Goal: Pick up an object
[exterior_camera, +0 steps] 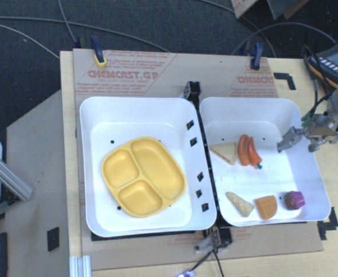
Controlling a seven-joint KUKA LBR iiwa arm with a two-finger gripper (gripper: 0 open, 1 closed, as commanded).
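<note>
Reaching in from your right, the gripper [300,138] hangs over the right bin's [273,111] right wall; its fingers stand apart with nothing between them. Nearest it in that bin you see 2 chili peppers [248,150], 1 red and 1 orange, touching a pale bread wedge [224,153]. Along the near wall sit a beige wedge [240,203], an orange block [266,206] and a purple piece [295,199]. The left bin [94,154] holds a yellow 3-compartment tray [143,176]. The board [175,68] behind reads "CHEMCAST GP" in red.
</note>
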